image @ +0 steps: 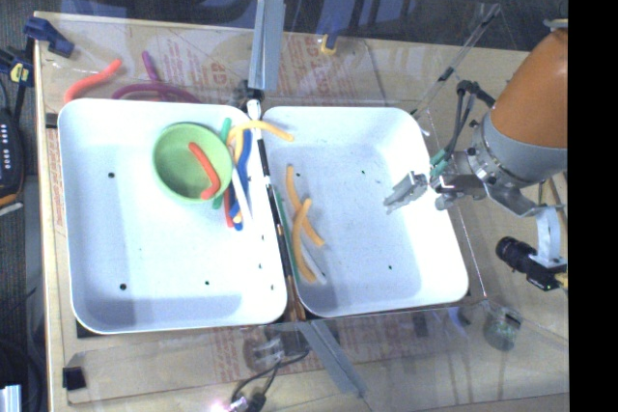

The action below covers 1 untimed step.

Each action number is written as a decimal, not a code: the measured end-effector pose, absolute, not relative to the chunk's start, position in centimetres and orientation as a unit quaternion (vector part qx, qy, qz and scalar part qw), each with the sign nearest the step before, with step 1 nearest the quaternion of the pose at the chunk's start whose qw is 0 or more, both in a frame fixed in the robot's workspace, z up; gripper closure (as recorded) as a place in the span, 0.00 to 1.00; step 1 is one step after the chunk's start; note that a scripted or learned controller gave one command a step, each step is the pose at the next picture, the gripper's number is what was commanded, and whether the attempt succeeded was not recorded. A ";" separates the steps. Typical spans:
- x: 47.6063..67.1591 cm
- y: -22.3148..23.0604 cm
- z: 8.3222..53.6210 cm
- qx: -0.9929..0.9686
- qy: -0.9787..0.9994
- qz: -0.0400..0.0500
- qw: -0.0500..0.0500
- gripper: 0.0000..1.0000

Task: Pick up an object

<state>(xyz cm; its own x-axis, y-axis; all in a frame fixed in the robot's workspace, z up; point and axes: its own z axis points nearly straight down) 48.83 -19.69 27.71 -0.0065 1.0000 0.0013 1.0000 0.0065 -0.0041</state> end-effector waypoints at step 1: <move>54.1 -11.5 16.5 -0.759 -0.651 0.002 0.003 0.00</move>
